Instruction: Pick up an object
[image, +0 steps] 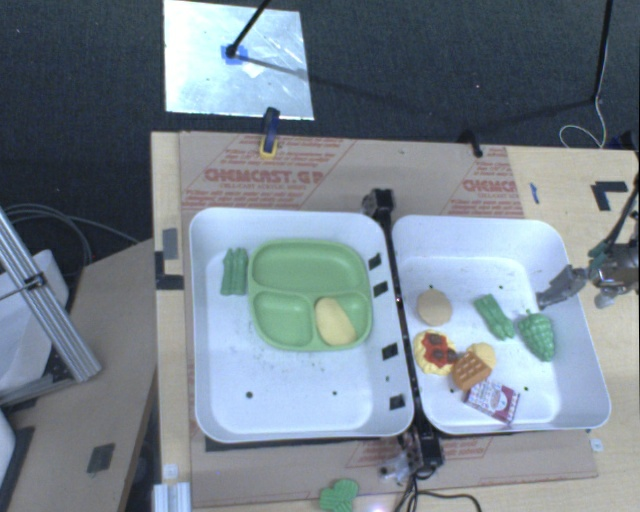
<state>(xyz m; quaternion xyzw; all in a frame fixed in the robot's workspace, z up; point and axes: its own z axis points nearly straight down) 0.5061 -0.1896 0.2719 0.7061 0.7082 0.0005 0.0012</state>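
Observation:
The right bin (470, 240) holds a tan round cookie (434, 306), a green pod-shaped piece (493, 316), a bumpy green piece (538, 335), a pizza slice (436, 351), an orange waffle (472, 367) and a red packet (493, 401). My gripper (560, 288) reaches in over the bin's right rim, above and just right of the bumpy green piece. Nothing shows in its grasp.
The left bin (290, 400) bears a green divided tray (300, 270) with a yellow lump (335, 321) in one compartment, and a green bean bundle (234, 271) beside the tray. A green toy (339, 494) lies on the bench in front of the bins.

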